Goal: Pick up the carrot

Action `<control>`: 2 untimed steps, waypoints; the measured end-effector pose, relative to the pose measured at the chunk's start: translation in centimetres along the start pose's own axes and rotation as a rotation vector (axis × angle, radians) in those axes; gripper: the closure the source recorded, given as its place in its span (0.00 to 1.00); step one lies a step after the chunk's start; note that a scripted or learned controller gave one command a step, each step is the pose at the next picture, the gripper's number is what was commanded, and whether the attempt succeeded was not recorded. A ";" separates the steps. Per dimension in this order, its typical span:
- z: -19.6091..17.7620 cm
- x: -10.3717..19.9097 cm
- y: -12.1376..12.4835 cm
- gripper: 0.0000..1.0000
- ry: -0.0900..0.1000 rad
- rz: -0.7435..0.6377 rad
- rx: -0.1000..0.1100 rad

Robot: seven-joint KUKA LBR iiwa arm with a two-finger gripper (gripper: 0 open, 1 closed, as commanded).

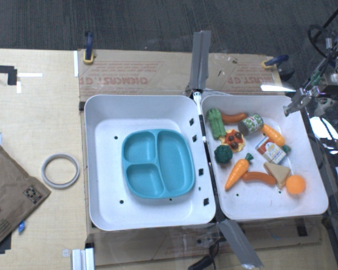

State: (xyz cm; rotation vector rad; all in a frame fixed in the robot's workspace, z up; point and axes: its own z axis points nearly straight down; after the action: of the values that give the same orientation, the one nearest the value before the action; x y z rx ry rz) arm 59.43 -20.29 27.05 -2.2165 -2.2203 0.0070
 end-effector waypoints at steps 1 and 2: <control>15.3 2.2 2.0 0.00 -0.008 -0.111 -0.021; 18.0 5.9 -1.4 0.00 0.000 -0.016 -0.004</control>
State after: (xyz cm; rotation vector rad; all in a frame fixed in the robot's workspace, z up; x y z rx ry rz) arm 57.88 -14.41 9.02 -2.2008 -2.2400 0.0022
